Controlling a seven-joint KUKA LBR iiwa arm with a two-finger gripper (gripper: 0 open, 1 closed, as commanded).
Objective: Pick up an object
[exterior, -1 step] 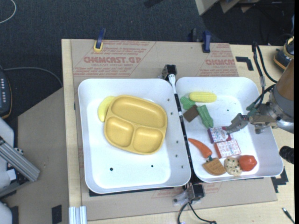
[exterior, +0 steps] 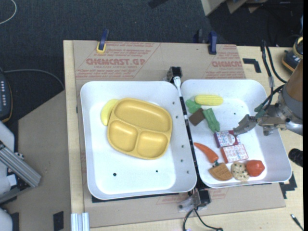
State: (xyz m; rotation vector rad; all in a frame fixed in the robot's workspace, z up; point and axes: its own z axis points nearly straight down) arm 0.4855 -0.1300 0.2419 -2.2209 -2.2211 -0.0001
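Observation:
The right bin (exterior: 250, 93) holds several toy foods: a yellow corn cob (exterior: 208, 99), a green piece (exterior: 211, 120), a brown block (exterior: 196, 119), a red chili (exterior: 207, 151), two pink-and-white packets (exterior: 230, 146), a cookie (exterior: 238, 170), a tomato (exterior: 255, 167) and an orange wedge (exterior: 221, 173). My gripper (exterior: 253, 130) hangs over the right side of this bin, just right of the upper packet. It is open, and bare bin floor shows between the fingers. The left fingertip (exterior: 240, 127) is close to the packet's upper right corner.
The left bin (exterior: 96, 143) carries a yellow divided plate (exterior: 139, 127) with a yellow banana-like piece (exterior: 107, 110) poking out at its upper left. The arm (exterior: 291, 105) comes in over the right bin's right rim. Cables run along the bench's right side.

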